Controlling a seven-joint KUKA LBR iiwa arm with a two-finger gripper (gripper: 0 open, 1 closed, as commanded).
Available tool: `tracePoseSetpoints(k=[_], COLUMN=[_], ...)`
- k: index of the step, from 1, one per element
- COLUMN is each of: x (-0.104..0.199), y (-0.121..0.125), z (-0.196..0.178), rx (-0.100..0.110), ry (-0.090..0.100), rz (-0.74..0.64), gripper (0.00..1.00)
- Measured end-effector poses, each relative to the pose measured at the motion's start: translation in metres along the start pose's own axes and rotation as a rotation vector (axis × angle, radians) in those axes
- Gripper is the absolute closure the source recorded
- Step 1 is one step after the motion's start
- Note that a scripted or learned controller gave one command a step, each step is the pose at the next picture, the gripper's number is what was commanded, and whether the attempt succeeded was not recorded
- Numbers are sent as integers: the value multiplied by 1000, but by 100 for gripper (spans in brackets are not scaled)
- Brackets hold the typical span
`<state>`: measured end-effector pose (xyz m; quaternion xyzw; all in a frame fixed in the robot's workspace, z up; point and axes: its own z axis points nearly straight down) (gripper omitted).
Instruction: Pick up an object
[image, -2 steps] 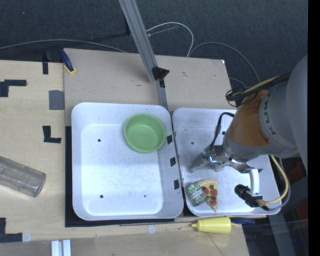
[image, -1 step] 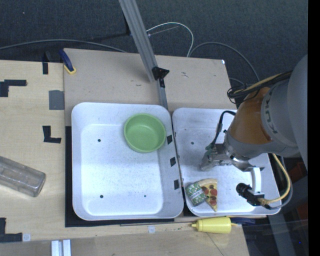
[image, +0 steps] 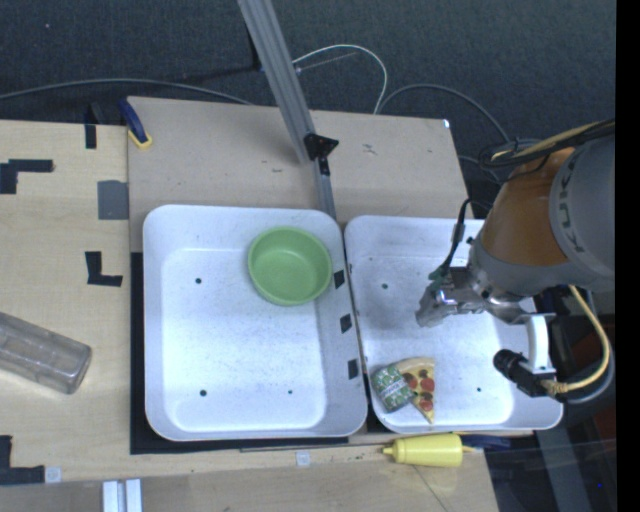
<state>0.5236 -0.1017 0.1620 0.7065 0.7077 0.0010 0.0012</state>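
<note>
A toy pizza slice (image: 407, 387) with green and red toppings lies at the front of the right bin (image: 395, 255). A green bowl (image: 289, 265) sits upright at the back right of the left bin (image: 175, 330). My gripper (image: 432, 309) hangs over the middle of the right bin, above and slightly right of the pizza slice and apart from it. Nothing shows between its fingers. The arm's grey body and orange band (image: 520, 215) reach in from the right.
A yellow bottle (image: 428, 451) lies on the bench just in front of the right bin. A clear plastic cylinder (image: 40, 352) lies at the far left. A metal pole (image: 285, 85) slants down to the bins' back edge. Cables run behind the right bin.
</note>
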Motion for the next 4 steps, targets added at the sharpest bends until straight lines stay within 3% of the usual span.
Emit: tracePoseSetpoints(k=[1,4], x=[0,160], y=[1,-23], z=[-41,-52], rx=[1,7], ry=[0,2], rz=[0,-6], gripper=[100,100])
